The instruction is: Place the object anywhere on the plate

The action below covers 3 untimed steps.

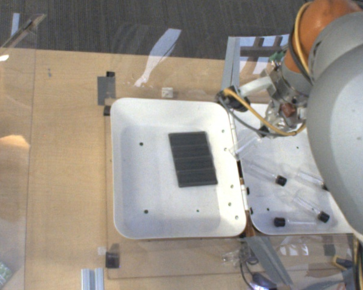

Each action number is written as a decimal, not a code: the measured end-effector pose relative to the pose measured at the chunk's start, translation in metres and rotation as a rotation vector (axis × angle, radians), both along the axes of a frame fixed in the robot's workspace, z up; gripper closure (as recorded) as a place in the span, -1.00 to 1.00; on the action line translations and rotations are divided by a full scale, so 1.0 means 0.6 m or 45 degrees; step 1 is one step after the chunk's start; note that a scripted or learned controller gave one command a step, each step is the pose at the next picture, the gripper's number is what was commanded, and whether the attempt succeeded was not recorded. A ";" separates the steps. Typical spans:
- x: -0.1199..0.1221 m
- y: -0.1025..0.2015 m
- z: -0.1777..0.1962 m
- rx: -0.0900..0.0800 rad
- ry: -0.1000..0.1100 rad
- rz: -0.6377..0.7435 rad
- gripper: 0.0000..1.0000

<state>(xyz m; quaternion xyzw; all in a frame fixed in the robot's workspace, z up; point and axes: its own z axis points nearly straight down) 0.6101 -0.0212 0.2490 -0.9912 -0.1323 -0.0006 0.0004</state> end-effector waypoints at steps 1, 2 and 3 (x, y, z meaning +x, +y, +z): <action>-0.075 0.028 0.004 -0.002 0.002 0.098 1.00; -0.043 -0.063 0.079 -0.003 0.000 -0.074 1.00; -0.050 0.020 0.124 -0.002 -0.002 -0.037 1.00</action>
